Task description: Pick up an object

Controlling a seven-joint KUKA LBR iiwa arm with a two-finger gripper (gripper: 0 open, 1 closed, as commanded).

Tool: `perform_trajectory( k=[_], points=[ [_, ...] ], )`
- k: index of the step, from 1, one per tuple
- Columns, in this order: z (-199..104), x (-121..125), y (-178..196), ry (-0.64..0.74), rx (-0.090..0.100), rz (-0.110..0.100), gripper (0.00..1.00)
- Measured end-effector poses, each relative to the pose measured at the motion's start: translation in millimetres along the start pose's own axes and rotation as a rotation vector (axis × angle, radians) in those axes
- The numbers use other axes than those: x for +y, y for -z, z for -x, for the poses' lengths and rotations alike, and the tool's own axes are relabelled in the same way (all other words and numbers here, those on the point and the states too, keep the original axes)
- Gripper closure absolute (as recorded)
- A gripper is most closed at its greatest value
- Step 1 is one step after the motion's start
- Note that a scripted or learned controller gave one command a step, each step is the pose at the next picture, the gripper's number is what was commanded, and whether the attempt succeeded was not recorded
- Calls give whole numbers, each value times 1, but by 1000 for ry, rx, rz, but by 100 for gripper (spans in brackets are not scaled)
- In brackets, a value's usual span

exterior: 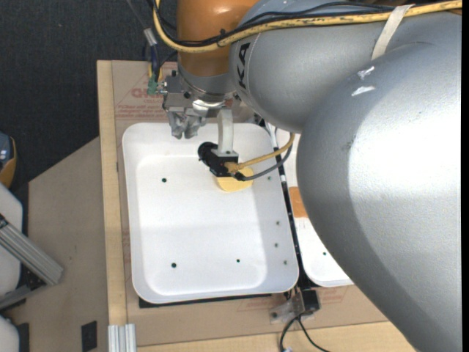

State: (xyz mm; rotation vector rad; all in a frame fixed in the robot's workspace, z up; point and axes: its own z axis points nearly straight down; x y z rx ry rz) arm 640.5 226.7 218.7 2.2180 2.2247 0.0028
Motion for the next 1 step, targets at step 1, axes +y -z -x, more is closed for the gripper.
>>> perform_trajectory(
  k=[1],
  points=[
    [2,-3,-11,-3,-2,-5,100]
  ],
)
